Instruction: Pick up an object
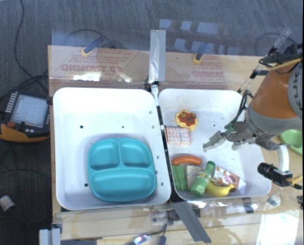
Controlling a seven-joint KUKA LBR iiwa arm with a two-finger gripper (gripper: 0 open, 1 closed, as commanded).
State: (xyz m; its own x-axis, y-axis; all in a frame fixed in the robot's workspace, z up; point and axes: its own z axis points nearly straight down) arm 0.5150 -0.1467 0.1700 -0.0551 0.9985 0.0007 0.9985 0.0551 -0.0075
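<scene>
Hovering over the right bin (228,98), the gripper (219,138) holds nothing, fingers spread wide. Descending there, it may close on bare floor, because the toys (205,175) lie nearer the front.

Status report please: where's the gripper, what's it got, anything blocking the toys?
Two-finger gripper open, holding nothing, over right white bin. Toy food pile at bin's near edge, untouched. Small toy pizza lies apart. Nothing in the way.

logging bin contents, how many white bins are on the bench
2. The left bin holds a teal divided plate; the right bin holds the toy food pile.
</scene>
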